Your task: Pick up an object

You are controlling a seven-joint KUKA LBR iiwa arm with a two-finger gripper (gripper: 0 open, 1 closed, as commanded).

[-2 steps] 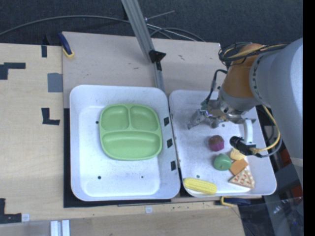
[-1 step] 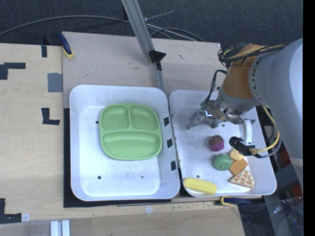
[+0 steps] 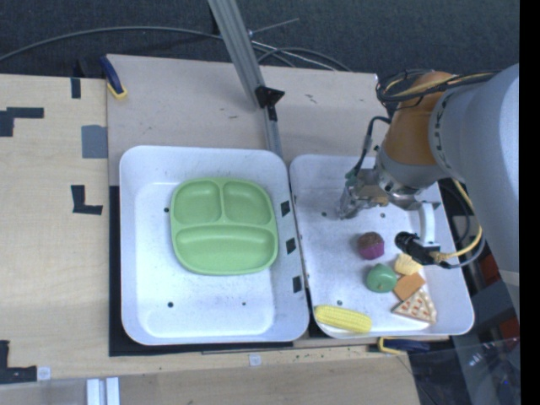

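Two shallow white bins sit side by side on the bench [image 3: 194,99]. Left bin [image 3: 139,243] holds a green divided plate [image 3: 224,226], three compartments, lying flat toward the upper middle of the bin floor. Right bin [image 3: 325,251] holds the small items, all gathered in its lower right half.

Items in right bin:
- purple round object [image 3: 369,245], roughly mid-bin, standing apart from the others
- green round object [image 3: 381,278], just below the purple one
- orange wedge [image 3: 408,286], touching or just beside the green one on its right
- pale yellow piece [image 3: 407,264], just above the orange wedge
- waffle-patterned triangular piece [image 3: 415,306], near the bin's lower right corner
- corn cob [image 3: 342,318], lying on its side along the bin's lower rim

Arm [image 3: 472,142] enters from the right, orange band visible above the wrist. Pincer [image 3: 350,205] is low over the upper part of the right bin, above and left of the purple object, with bare white floor around its tip. Nothing is seen between its fingers (the fingers blur into the wrist hardware; open or closed cannot be told).

A grey metal rail [image 3: 240,49] runs diagonally from the top edge down to the gap between the bins. Black cables [image 3: 126,32] curve across the dark floor beyond the bench.
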